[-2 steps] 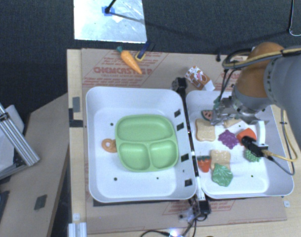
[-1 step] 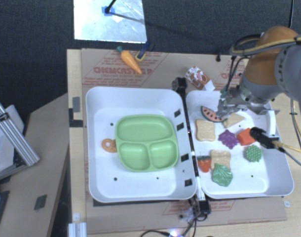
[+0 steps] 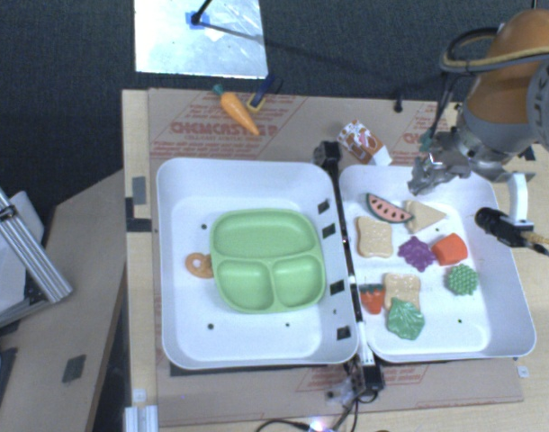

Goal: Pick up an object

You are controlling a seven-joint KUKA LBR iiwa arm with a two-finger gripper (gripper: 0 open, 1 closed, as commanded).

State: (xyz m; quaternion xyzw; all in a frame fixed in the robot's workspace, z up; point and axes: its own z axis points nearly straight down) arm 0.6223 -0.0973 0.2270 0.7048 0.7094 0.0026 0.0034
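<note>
The right bin (image 3: 504, 327) holds several toy foods: a watermelon slice (image 3: 388, 209), a tan wedge (image 3: 424, 215), a bread slice (image 3: 374, 238), purple grapes (image 3: 417, 253), an orange block (image 3: 450, 248), a green bumpy piece (image 3: 461, 280), a cracker (image 3: 401, 287), a red piece (image 3: 373, 300) and a green leafy piece (image 3: 404, 319). My gripper (image 3: 425, 177) hangs over the far edge of that bin, just above the tan wedge. Nothing shows between its fingers.
The left bin (image 3: 180, 241) holds a green divided plate (image 3: 265, 259) and a small pretzel (image 3: 199, 265). Behind the bins lie a toy carrot (image 3: 238, 112) and a wrapped snack (image 3: 362, 142). A black cylinder (image 3: 501, 226) juts over the right bin's far right side.
</note>
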